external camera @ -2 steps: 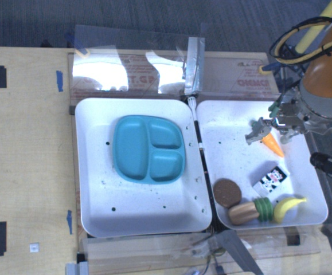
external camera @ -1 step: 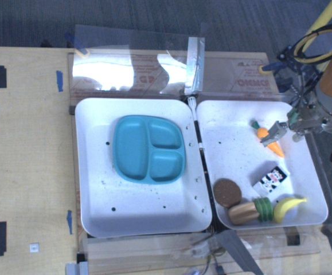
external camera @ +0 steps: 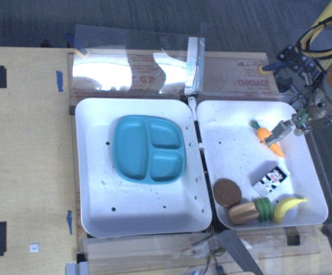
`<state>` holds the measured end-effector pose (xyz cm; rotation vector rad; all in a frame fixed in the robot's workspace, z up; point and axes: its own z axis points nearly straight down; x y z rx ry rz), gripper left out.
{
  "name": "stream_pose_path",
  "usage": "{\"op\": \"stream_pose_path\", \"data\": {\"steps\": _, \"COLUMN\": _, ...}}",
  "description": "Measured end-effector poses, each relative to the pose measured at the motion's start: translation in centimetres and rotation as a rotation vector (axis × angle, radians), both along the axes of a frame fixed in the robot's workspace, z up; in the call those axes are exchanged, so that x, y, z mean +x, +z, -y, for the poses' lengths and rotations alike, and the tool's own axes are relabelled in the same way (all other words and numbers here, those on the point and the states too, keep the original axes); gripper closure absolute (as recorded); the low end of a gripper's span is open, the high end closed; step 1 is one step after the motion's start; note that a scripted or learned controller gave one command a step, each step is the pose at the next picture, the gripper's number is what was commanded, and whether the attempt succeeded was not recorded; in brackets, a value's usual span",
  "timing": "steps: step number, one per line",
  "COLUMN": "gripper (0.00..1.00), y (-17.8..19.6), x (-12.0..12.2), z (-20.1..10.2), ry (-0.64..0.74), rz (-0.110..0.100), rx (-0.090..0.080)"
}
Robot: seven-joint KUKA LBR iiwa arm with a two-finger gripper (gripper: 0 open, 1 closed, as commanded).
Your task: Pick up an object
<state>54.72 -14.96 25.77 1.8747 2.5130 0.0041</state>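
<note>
An orange toy carrot point(external camera: 264, 135) with a green top lies in the upper right part of the right bin point(external camera: 229, 125). My gripper point(external camera: 280, 133) reaches in from the right edge and sits directly over the carrot's middle, hiding part of it. The orange shows on both sides of the gripper. Nothing in the view shows the carrot lifted off the bin floor.
Along the right bin's front lie a brown round cookie point(external camera: 227, 192), a black-and-white carton point(external camera: 270, 179), a tan roll point(external camera: 243, 212), a green piece point(external camera: 262, 208) and a yellow banana point(external camera: 289, 206). The left bin point(external camera: 91, 171) holds a teal divided plate point(external camera: 149, 149). Cables point(external camera: 312, 36) hang at the upper right.
</note>
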Motion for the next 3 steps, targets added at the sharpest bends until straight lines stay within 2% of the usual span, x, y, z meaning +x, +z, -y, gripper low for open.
{"op": "stream_pose_path", "data": {"steps": 1, "gripper": 0.0, "y": -8.4, "x": 5.3, "z": 5.8, "ry": 0.073, "rz": -0.013, "rx": 0.002}}
{"op": "stream_pose_path", "data": {"steps": 2, "gripper": 0.0, "y": -16.0, "x": 7.8, "z": 6.4, "ry": 0.001, "rz": 0.0, "rx": 0.009}}
{"op": "stream_pose_path", "data": {"steps": 3, "gripper": 0.0, "y": -16.0, "x": 7.8, "z": 6.4, "ry": 0.001, "rz": 0.0, "rx": 0.009}}
